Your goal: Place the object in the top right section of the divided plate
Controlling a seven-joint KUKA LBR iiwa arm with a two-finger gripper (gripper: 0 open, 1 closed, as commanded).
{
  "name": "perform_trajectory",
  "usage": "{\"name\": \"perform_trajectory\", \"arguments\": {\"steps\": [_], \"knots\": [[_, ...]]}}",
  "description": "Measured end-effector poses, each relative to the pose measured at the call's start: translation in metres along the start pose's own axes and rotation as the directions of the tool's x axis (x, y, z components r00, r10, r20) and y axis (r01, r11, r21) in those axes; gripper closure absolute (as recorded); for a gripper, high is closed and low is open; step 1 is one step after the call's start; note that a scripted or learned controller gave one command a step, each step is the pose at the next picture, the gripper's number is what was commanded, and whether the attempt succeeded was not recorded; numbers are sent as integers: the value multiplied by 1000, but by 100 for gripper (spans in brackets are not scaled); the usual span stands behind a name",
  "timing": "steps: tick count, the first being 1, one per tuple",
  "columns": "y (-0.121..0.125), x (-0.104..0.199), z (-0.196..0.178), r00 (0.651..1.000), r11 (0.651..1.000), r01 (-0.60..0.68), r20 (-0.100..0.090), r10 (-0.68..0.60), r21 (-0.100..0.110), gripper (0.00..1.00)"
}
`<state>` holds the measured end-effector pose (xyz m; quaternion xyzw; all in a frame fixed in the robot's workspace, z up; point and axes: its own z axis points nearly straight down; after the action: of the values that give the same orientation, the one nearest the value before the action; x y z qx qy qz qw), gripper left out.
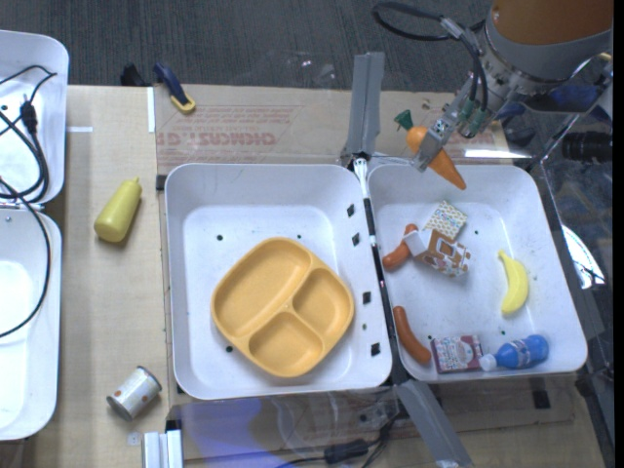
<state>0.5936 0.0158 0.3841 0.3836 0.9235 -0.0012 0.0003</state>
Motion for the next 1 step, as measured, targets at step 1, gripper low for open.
{"name": "perform_trajectory", "arguments": {"steps": [1], "knots": [[-6,34,-4,997,997,79,-2,-79,1,100]]}}
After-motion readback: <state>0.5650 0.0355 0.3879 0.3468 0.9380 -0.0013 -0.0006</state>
